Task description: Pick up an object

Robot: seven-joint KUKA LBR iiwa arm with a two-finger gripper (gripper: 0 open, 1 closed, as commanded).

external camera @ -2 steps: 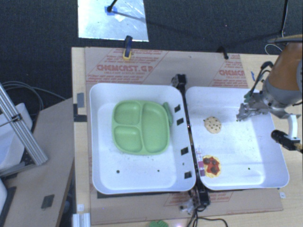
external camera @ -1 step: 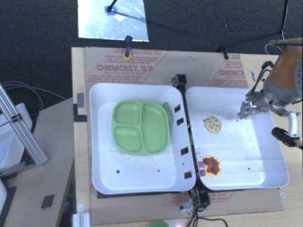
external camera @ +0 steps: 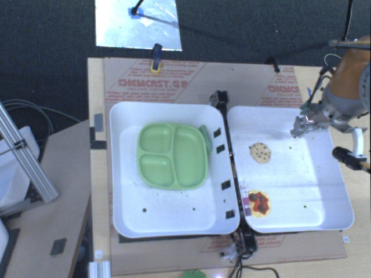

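Observation:
A chocolate-chip cookie [external camera: 260, 152] lies in the right bin [external camera: 301, 213], left of its middle. A small pizza-like piece [external camera: 259, 202] with red topping rests near that bin's front left corner. A green divided tray [external camera: 173, 156] sits in the left bin [external camera: 124, 213]. My gripper [external camera: 301, 125] hangs over the right bin's far right part, up and to the right of the cookie and apart from it. Nothing shows between its tips.
A black clamp strip [external camera: 229, 172] runs between the two bins. A yellow clip [external camera: 156, 66] sits on the board behind the left bin. A metal frame [external camera: 26, 161] stands at the far left. A black part [external camera: 348, 156] of the arm juts over the right bin's edge.

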